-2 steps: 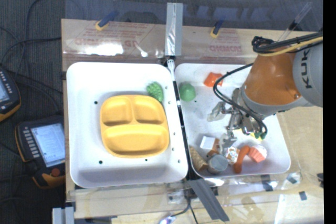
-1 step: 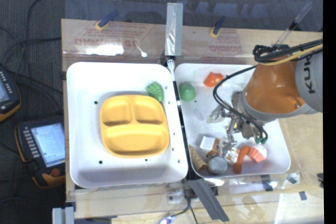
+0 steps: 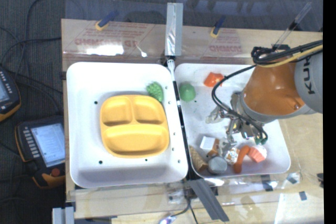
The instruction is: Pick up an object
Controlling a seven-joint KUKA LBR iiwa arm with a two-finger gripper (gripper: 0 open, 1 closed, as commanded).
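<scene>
My gripper [image 3: 231, 148] reaches down from under the orange wrist band into the front of the right bin [image 3: 197, 113]. Its tip hangs over a cluster of small items: a white block [image 3: 208, 142], a grey round piece [image 3: 218, 166], an orange carrot-like piece [image 3: 241, 157], an orange-pink block [image 3: 258, 153] and a brown cone-like piece [image 3: 197, 155]. Farther back in the same bin lie a green ball [image 3: 187, 92] and an orange piece [image 3: 212, 80]. The wrist and cables hide the fingers.
The left bin [image 3: 84, 81] holds a yellow divided tray [image 3: 135, 124] with a green leafy toy [image 3: 155, 90] at its back right corner. A metal divider [image 3: 174, 29] stands between the bins at the back. Cables loop over the arm.
</scene>
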